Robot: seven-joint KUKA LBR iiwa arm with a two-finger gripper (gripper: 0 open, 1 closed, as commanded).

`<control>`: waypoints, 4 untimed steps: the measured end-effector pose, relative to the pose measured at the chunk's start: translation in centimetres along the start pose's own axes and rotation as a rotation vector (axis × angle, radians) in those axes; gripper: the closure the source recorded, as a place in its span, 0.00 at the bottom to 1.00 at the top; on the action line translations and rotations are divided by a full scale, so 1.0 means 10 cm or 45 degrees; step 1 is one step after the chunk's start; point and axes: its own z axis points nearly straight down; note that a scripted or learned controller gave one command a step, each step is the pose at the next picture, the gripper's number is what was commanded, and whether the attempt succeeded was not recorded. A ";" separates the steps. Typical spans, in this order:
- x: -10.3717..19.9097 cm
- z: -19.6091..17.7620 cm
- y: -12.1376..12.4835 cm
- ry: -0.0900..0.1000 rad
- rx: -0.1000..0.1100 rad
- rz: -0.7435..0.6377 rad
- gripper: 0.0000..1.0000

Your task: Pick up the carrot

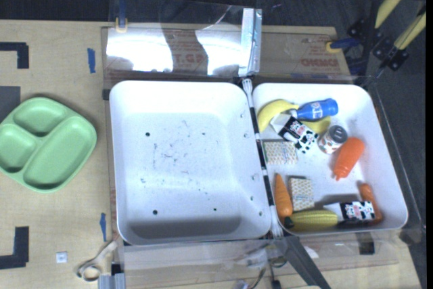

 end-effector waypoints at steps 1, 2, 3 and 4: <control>0.02 -0.10 -0.02 0.000 -0.002 -0.007 1.00; 0.04 -0.21 -0.05 0.000 -0.003 -0.014 1.00; 0.06 -0.31 -0.07 0.001 -0.005 -0.021 1.00; 0.03 0.41 0.04 0.004 0.001 -0.159 1.00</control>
